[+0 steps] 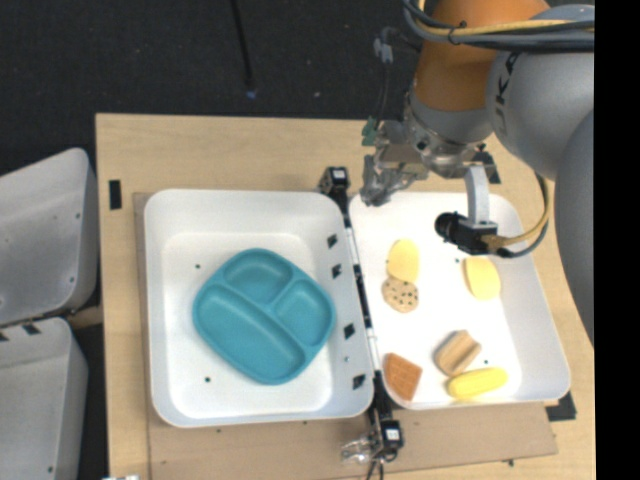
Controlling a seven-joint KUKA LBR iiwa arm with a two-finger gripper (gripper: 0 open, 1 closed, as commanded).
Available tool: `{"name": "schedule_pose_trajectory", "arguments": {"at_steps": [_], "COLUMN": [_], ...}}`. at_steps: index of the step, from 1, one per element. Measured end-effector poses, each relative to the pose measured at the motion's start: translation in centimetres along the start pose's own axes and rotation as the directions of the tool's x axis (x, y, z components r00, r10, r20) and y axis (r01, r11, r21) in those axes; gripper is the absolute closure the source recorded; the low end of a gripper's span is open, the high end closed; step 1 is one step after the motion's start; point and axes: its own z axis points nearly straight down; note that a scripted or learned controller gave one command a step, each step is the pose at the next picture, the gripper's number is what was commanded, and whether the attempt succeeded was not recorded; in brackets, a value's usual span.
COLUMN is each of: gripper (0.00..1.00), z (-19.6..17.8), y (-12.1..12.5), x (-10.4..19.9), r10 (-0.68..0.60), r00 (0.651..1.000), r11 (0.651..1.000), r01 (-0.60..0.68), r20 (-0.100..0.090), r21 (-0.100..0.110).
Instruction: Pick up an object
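- A wooden worktop (120, 158) held two white bins side by side.
- The left bin (165, 368) had a blue plate (262, 314) with three parts lying flat in its middle.
- The right bin (535, 308) held the play food.
- A pale yellow oval piece (403, 259) lay near the left wall of that bin, and a round cookie with dark dots (400, 294) touched it just below.
- An orange wedge (403, 375) sat in the front left corner.
- A tan block (456, 351) lay near the front, tilted, with a yellow banana shape (476, 382) just beside it.
- A yellow lemon-like piece (482, 278) lay further right, apart from the others.
- The grey arm (540, 78) with its orange band reached in from the right.
- Its jaws (375, 190) hung over the back left corner of the right bin, well apart from all the food. I could not tell if they were open or closed, and nothing could be seen in them.
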Motion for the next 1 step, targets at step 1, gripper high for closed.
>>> {"name": "schedule_pose_trajectory", "arguments": {"at_steps": [1], "gripper": [1.00], "z": [0.73], "y": [2.19], "x": [4.12], "r10": [0.001], "r00": [1.000], "r11": [1.000], "r01": [-0.001], "r20": [0.000], "r21": [0.001]}}
